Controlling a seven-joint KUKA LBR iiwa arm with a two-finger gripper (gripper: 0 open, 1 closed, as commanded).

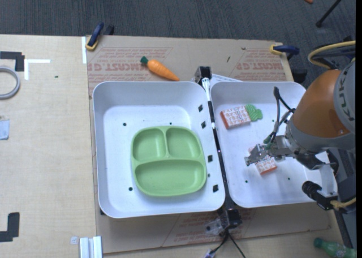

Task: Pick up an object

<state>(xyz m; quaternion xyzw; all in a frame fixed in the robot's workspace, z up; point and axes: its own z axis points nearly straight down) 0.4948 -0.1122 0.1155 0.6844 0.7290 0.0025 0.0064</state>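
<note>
In the right bin (294, 194), my gripper (258, 155) is low over the floor, reaching in from the right. A small red and white packet (267, 166) lies right beside and partly under its tip; whether it is gripped I cannot tell. A larger red and white box (235, 116) lies at the back of the same bin, with a small green piece (256, 113) touching its right end.
The left bin (107, 138) holds a green divided plate (168, 160). An orange toy carrot (160, 69) lies on the cardboard behind the bins. Clamps sit between the bins at the back (203, 74) and front (226, 218). The arm's orange band (322, 110) looms over the right bin's right side.
</note>
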